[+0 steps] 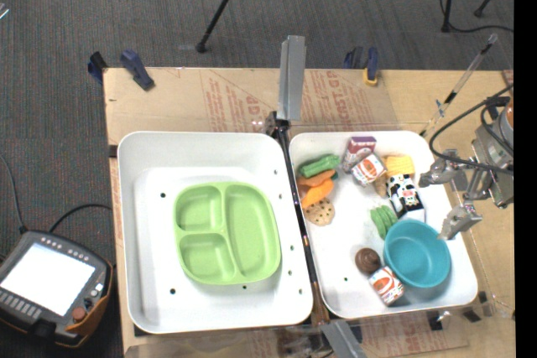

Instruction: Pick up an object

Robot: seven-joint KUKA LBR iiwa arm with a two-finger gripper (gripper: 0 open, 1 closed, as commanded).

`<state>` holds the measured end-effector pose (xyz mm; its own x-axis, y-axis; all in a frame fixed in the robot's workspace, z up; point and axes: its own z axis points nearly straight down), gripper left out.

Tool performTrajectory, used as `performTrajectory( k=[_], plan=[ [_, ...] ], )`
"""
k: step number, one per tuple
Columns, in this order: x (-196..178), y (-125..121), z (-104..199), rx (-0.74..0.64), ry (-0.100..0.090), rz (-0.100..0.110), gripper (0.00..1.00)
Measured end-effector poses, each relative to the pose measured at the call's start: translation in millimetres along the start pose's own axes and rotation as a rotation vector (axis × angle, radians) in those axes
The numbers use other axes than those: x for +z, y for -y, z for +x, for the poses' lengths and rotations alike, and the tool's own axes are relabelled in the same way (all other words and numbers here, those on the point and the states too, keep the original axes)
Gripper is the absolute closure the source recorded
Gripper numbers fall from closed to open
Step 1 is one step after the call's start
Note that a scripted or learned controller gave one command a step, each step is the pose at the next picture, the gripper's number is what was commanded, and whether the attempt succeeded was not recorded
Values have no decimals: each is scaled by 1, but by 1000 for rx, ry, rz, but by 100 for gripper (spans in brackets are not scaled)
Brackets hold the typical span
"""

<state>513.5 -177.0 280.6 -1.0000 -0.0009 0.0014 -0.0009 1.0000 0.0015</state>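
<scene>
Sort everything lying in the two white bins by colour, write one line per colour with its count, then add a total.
Green: 3, divided plate, pea pod, second green pod
Orange: 1, carrot
Teal: 1, bowl
Yellow: 1, corn
Brown: 2, cookie, chocolate ball
Red and white: 2, cans
Purple: 1, box
Black and white: 1, carton
Total: 12

1. Teal bowl (417,256): upright, open side up, just left of and below the gripper (460,201).
2. Cow-print carton (404,194): left of the gripper, lying tilted.
3. Red-white can (387,286): on its side, touching the bowl's lower-left rim.
</scene>
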Motion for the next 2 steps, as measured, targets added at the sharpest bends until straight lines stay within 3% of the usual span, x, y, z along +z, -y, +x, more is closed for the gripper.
performTrajectory(
  k=[1, 2],
  plan=[
    [147, -6, 21, -94, -12, -6, 0],
    [196, -26, -34, -124, -1, -2, 0]
  ],
)
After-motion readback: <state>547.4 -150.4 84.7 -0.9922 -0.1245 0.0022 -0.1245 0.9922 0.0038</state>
